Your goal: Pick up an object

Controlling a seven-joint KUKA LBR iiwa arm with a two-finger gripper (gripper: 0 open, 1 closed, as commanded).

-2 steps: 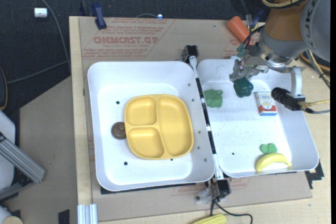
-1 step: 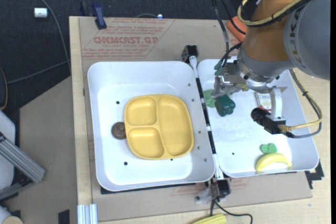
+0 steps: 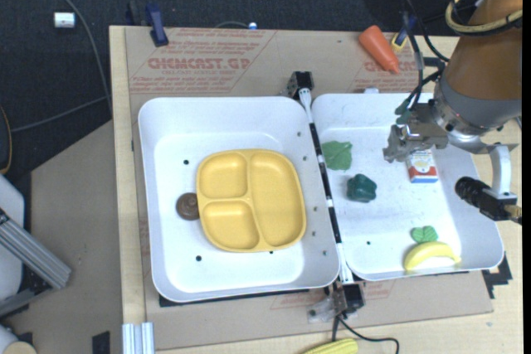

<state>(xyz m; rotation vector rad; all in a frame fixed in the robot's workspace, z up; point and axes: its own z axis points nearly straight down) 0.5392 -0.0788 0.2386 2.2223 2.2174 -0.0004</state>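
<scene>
A: Banana [image 3: 431, 256] at right bin [image 3: 373, 108] front edge — light, curved, slick.
B: Gripper [image 3: 404, 143] beside small carton [image 3: 423, 167], mid-bin; probably light, rigid — take its flat sides. Finger state: cannot tell

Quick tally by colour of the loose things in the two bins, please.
Yellow: 2 – divided plate, banana
Green: 3 – light piece, dark piece, small piece by the banana
Brown: 1 – disc at the plate's left edge
Red and white: 1 – carton under the gripper
Total: 7
</scene>
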